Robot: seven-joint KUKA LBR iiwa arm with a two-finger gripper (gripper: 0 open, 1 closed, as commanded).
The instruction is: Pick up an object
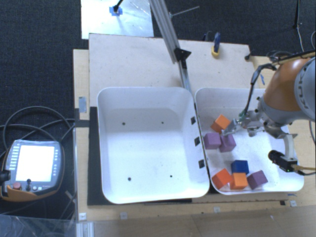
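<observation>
Status: pick not yet done, no block lifted as far as view shows.

Tool: two-finger gripper [236,125] low in right white plastic bin [291,184], tip beside small orange cube [221,123]; jaws apart or together, cannot tell.

Candidates, same bin: two purple cubes [219,141] touching, just below gripper; near front wall, blue cube [240,166], two more orange cubes [231,178], purple cube [257,178] packed close.

Obstacles: neighbours crowd each block; bin wall near.

Surroundings: left white bin [148,147]; teach pendant [32,169] far left.
</observation>
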